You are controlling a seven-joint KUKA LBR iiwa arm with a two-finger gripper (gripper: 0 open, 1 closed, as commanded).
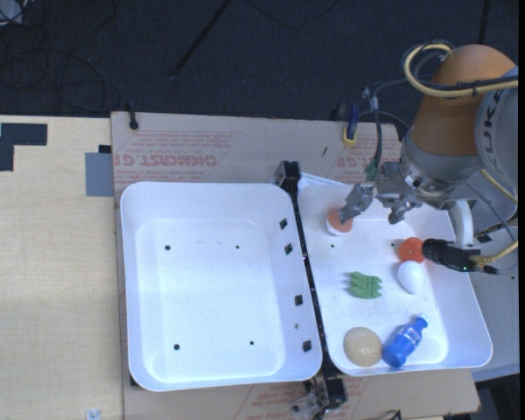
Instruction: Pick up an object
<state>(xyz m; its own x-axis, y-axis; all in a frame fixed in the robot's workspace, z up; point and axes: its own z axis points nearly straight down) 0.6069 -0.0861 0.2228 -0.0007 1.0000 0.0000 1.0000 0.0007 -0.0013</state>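
Observation:
Several small objects lie in the right bin (472, 322). An orange and white piece (338, 223) rests near its back left corner. A green toy (364, 284) lies mid-bin, with an orange ball (409, 249) and a white egg (411, 276) to its right. A tan ball (362, 346) and a blue bottle (404, 341) sit at the front. My gripper (381, 206) hangs over the back of this bin, open, with nothing between its fingers. Its left finger (357, 203) is just above and right of the orange and white piece.
The left bin (136, 234) stands beside the right one, and a black divider rail (299, 261) runs between them. The arm's grey and orange wrist (459, 103) and its cables loom over the right bin's back right corner. A black fitting (448, 254) sticks out next to the orange ball.

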